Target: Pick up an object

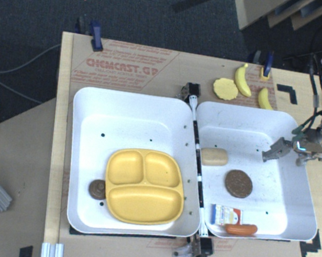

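Currently the jaws (289, 150) hang over the upper right part of the right white bin (290, 223), spread apart and grasping nothing. Below them, well apart, a round brown cookie-like disc (239, 183) lies on the bin floor, near a pale beige oblong block (214, 157). A yellow three-compartment tray (144, 185) occupies the left white bin (87, 144).

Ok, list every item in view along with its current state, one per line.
End effector: above right bin, holding nothing.
Yellow divided plate: flat in left bin, right side up.
Brown cookie: flat in right bin.
Tan bar: lying by right bin's left wall.
Hot dog: lying on small carton.
Two bananas: on bench outside bins.
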`<state>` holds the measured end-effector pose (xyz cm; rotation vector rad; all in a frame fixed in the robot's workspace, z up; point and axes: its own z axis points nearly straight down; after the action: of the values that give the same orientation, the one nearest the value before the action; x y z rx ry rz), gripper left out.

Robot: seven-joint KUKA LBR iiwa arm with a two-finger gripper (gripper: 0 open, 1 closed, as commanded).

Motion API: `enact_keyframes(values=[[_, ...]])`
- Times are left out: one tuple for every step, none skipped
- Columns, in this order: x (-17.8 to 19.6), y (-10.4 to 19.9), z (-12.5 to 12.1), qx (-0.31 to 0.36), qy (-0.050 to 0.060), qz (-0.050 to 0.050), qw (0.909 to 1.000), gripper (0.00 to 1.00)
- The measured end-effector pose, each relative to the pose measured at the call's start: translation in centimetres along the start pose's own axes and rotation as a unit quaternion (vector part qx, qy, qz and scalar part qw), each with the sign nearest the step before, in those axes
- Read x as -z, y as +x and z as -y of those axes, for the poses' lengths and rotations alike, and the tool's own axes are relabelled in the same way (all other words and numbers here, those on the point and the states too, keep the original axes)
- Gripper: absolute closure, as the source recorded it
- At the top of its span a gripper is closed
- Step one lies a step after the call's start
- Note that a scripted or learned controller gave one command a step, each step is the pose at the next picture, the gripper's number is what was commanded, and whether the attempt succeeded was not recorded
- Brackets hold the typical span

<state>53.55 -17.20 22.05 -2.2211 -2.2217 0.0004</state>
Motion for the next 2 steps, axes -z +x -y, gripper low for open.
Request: enact_keyframes(values=[[-9.4, 4.5, -1.0, 0.002, 0.003, -0.002, 1.0, 0.0], [-13.5, 6.8, 4.3, 0.0, -0.004, 0.002, 1.0, 0.0]])
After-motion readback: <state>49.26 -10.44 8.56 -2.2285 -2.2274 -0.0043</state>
